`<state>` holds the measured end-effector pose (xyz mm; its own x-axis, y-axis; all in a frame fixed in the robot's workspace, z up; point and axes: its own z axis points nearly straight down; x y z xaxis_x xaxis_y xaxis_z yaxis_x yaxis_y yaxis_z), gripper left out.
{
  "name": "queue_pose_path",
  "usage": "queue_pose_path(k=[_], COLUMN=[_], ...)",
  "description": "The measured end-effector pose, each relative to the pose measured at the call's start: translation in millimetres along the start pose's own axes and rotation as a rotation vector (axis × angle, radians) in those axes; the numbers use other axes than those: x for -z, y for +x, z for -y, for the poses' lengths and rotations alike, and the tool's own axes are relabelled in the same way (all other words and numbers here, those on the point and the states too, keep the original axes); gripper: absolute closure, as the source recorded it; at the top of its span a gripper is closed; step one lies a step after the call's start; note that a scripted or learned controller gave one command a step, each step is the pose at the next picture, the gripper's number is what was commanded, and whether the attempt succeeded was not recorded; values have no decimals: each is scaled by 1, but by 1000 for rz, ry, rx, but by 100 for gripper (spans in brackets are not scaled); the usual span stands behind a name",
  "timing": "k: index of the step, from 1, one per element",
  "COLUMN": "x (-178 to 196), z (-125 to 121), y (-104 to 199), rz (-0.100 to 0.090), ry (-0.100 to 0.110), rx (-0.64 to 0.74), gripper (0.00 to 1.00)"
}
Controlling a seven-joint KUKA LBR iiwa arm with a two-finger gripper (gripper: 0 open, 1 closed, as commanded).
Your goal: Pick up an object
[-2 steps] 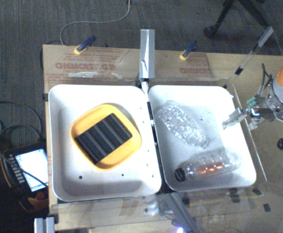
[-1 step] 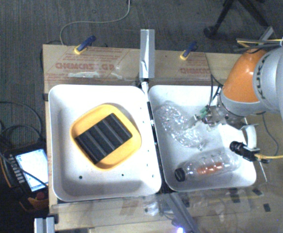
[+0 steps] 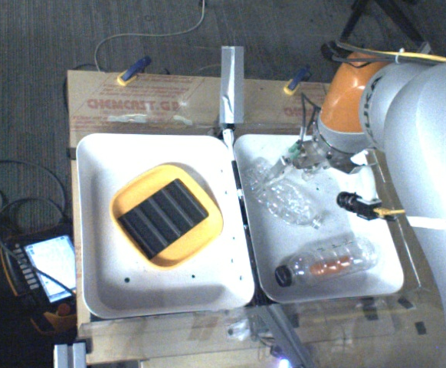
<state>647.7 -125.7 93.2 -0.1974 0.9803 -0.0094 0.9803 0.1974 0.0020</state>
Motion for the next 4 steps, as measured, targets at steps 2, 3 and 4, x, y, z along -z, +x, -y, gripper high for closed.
queue_pose_path(k=[2, 3, 4], x=[31, 74, -2], z=[1, 17, 30], y=[-75, 15, 1], rz=[-5, -9, -5], ry=[1, 1, -10], rx=[3, 52, 131], gripper=[0, 0, 0])
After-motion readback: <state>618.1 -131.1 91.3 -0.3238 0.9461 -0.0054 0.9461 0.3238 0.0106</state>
